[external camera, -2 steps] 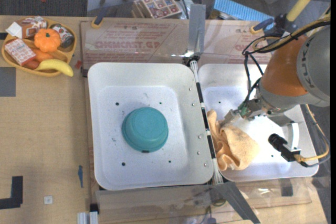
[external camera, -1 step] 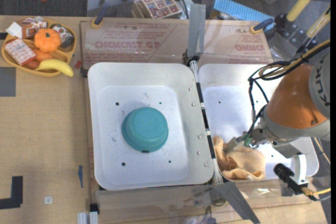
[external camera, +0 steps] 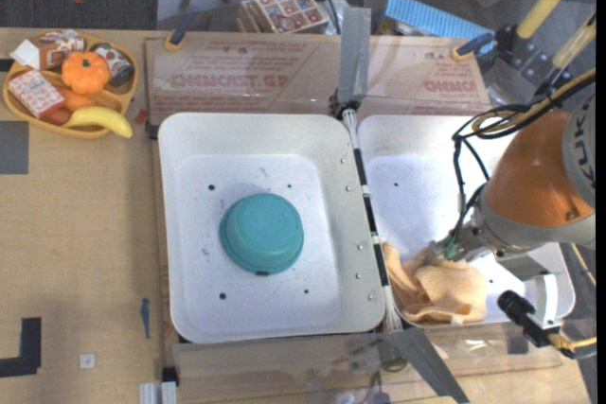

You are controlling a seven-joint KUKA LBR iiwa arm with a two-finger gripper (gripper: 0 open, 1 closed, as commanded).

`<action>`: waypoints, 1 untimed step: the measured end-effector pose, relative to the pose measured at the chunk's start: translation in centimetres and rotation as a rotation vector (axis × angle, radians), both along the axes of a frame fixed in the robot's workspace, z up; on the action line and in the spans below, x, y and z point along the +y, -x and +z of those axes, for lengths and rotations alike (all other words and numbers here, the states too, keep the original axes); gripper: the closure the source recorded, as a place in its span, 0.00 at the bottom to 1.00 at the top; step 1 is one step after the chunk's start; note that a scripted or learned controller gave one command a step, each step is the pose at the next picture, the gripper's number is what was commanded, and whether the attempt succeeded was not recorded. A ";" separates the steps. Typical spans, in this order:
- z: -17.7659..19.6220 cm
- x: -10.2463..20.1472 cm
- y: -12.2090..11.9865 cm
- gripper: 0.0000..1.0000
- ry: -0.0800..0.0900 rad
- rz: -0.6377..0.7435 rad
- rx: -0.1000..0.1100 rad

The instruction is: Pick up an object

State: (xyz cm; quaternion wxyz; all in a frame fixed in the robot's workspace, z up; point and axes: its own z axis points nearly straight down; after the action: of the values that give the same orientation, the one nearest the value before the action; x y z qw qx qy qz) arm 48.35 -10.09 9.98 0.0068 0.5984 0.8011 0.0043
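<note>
Fingers (external camera: 453, 251) are seen right above the tan cloth (external camera: 437, 290) in the right bin (external camera: 417, 175); open or closed cannot be told.

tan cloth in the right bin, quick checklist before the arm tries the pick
1. Tan cloth inside right bin: ok, bunched at the near left corner.
2. Hand over the cloth: ok, at its upper edge.
3. Cloth between the fingers: cannot tell.
4. Cloth clear of the bin wall: not ok, it lies against the left wall.
5. Teal bowl out of the way: ok, upside down in the left bin.
</note>
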 end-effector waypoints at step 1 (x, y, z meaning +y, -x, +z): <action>2.8 -4.6 -5.1 1.00 -0.001 -0.122 0.014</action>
State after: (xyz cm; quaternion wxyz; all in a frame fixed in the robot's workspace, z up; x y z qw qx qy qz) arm 53.43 -14.66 12.75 0.0012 0.6463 0.7631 0.0001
